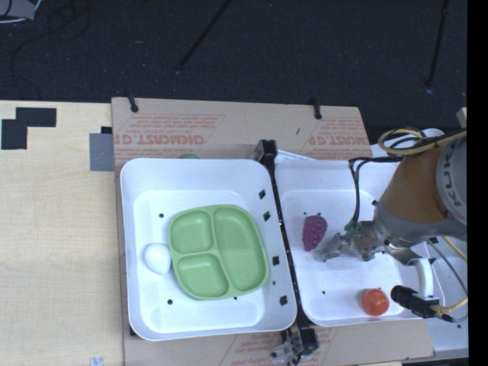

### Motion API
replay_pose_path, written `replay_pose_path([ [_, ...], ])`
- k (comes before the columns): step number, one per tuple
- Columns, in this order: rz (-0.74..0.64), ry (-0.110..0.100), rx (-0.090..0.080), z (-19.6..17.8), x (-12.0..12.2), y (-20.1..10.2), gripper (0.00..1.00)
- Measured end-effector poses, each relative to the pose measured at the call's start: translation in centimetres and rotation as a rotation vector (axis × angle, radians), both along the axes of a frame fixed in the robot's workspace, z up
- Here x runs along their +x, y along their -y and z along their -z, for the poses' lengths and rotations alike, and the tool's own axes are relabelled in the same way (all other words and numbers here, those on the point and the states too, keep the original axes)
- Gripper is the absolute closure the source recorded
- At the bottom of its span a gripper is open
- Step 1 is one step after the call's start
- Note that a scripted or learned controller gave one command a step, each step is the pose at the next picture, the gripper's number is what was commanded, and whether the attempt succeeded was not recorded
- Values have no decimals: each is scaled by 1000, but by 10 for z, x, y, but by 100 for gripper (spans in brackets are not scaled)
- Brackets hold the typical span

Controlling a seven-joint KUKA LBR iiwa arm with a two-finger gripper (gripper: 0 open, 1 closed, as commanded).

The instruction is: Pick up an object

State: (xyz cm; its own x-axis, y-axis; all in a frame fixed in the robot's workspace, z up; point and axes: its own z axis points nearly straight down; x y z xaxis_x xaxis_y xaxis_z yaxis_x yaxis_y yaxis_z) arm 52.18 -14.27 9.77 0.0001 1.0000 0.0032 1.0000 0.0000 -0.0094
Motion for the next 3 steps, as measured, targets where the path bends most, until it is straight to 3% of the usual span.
replay_pose_path([
  [1,6,3,-1,-13,1,2,100],
  [3,-1,11,-4,-127,-3,6,100],
])
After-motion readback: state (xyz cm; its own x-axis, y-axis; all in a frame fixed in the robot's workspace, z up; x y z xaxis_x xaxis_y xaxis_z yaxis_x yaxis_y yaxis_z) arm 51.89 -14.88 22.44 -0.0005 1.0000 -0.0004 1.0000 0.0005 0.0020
